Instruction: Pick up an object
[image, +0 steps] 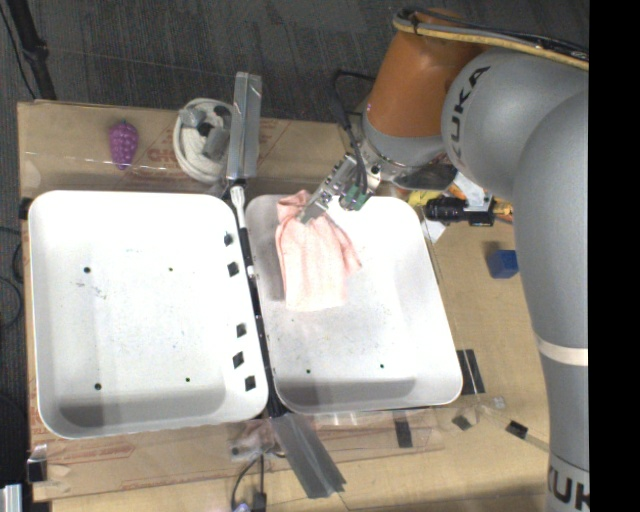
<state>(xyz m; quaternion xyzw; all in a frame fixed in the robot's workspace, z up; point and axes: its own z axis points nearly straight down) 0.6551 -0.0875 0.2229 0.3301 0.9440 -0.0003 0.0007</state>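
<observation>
A pale pink cloth hangs in loose folds over the back part of the right bin. Its upper corner is bunched up between the fingers of my gripper, which is shut on that corner. The gripper reaches in from the upper right, under the orange band of the arm. The cloth's lower edge is at the level of the bin floor, and I cannot tell whether it touches it.
The left bin lies beside the right one, with a row of black clips along the divider. Behind the bins are a purple grape-like toy, a white coil and a metal bar. A small blue block lies at the right.
</observation>
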